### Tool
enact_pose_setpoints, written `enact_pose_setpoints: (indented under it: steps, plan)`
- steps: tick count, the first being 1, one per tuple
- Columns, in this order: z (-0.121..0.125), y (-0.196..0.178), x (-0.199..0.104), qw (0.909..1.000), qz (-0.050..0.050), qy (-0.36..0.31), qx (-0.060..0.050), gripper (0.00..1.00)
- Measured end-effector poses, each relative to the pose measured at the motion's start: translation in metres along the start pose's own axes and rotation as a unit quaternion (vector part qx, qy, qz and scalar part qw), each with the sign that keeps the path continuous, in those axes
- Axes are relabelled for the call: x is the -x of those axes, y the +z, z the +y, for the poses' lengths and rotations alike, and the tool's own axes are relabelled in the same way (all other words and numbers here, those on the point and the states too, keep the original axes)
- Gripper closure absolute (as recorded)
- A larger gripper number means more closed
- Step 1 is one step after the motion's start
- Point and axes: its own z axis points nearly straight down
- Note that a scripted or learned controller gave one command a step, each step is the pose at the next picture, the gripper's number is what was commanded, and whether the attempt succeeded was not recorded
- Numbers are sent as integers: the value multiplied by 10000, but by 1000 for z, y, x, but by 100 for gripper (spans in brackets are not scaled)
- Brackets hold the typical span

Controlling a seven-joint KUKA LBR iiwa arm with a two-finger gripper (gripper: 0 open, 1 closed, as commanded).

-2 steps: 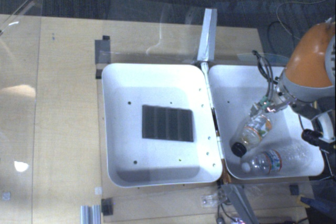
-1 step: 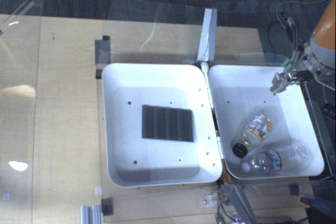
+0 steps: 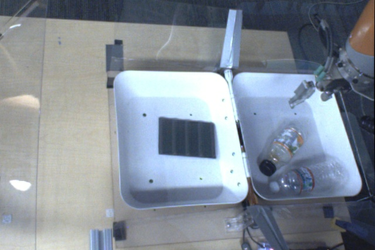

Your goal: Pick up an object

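Note:
Two clear plastic bottles lie in the right bin (image 3: 345,184). One, with a black cap (image 3: 267,167), lies slantwise in the middle (image 3: 286,145). The other, with a white cap, lies along the front wall (image 3: 306,177). A dark ribbed rectangular pad (image 3: 187,137) lies flat in the middle of the left bin (image 3: 135,96). My gripper (image 3: 313,94) hangs over the right bin's back right part, above and behind the bottles. Its fingers (image 3: 300,95) are spread open with nothing between them.
A metal strip (image 3: 231,38) runs back from the seam between the bins. Cables hang behind the arm at the upper right (image 3: 319,26). Wooden benchtop (image 3: 58,126) spreads out to the left of the bins.

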Motion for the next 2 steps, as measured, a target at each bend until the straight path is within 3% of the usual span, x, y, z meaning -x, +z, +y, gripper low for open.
enact_pose_setpoints:
  steps: [1, 2]
  plan:
    - [-43, 112, 19, 9994, 9, -338, -19, 0]
    - [-22, 195, 32, 9987, -13, -509, 35, 0]
